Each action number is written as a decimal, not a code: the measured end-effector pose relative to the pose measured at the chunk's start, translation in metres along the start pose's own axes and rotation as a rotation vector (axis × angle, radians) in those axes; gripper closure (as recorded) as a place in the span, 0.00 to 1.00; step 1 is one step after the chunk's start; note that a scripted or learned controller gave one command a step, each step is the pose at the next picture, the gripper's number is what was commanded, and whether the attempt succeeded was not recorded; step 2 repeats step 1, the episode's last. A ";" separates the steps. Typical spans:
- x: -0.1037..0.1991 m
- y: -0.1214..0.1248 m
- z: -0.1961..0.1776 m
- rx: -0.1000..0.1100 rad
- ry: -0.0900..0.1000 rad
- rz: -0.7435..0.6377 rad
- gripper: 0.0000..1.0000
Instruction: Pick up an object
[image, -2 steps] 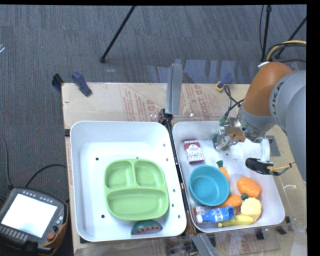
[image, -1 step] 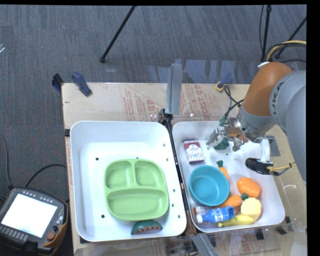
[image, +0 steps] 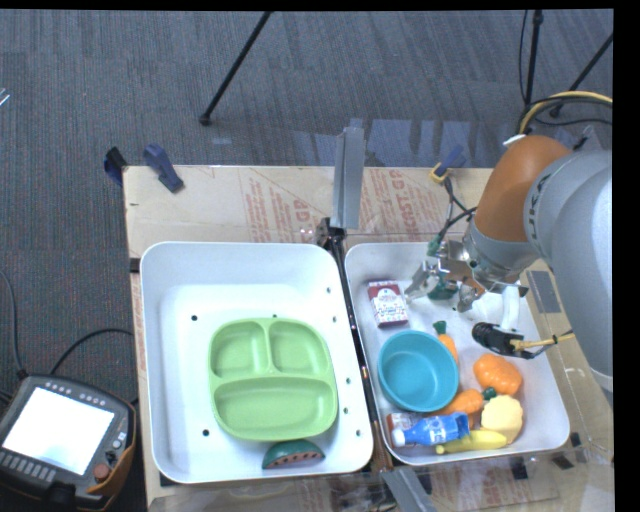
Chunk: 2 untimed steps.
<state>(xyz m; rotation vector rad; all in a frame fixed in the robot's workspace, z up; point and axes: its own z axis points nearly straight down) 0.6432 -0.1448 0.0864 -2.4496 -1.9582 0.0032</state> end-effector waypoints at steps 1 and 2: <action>0.000 0.000 -0.010 0.001 0.001 0.000 1.00; 0.000 0.000 -0.010 0.001 0.001 0.000 1.00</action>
